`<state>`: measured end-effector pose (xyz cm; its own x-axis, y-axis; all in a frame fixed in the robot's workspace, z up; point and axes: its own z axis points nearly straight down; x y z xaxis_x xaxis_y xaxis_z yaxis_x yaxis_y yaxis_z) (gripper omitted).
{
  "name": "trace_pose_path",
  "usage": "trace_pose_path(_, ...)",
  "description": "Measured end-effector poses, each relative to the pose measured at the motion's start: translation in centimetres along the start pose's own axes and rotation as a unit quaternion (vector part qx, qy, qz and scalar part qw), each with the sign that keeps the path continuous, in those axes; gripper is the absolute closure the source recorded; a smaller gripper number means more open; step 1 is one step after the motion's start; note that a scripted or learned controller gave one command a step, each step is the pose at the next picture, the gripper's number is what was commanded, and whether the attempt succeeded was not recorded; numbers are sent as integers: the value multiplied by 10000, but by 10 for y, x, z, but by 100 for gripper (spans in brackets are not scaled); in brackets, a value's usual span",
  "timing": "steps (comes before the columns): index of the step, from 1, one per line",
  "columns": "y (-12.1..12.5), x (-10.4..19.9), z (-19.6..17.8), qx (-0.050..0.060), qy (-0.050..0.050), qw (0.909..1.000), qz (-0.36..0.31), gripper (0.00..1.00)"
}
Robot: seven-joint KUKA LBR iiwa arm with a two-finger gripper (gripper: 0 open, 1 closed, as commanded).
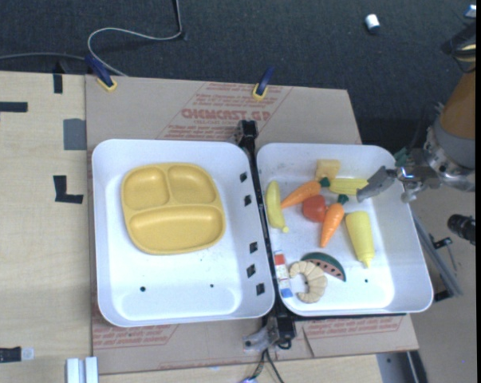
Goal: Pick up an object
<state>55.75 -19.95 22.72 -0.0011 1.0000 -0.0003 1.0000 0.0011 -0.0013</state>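
We see the pincer (376,187) low over the right bin (400,294), at its upper right, tips beside the corn cob (348,185); whether it is open or closed we cannot tell. Two carrots (302,192), a tomato (314,208), a banana (274,206) lie nearby. The left bin (112,294) holds a yellow plate (173,207).

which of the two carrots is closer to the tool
The upper carrot, lying slantwise beside the banana; its green-topped end points toward the tool. The other carrot lies lower.
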Motion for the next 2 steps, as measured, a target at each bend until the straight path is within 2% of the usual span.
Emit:
trace_pose_path(1, -1, 8, 111, 10, 7, 10000, -2, 0)
trace_pose_path(2, 49, 20, 141, -20, -2, 10000, -6, 0)
